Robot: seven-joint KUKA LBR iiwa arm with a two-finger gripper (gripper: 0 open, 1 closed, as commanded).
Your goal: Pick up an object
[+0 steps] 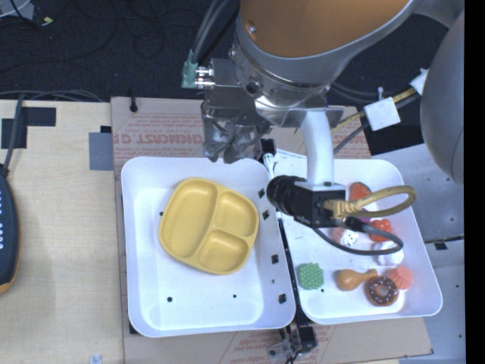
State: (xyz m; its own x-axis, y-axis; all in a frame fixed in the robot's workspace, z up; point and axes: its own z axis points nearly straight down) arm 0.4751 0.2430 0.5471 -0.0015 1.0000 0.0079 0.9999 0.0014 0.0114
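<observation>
Right bin, front: a chocolate-glazed doughnut sits near the front corner, with a tan drumstick-shaped piece just beside it on the left and a small green bumpy thing further left, close to the wall between the bins.
Right bin, middle: red and white small objects lie under a loop of yellow and black cable; I can't make out what each one is.
Left bin: a yellow divided plate with three compartments lies flat, slightly toward the back.
Gripper: it hangs over the back rim of the left bin, just behind the plate and not touching it.
Pincer state: cannot tell, the tips are a dark blur.
Arm: grey with the orange band, big and close to the lens, over the back of the bench.
</observation>
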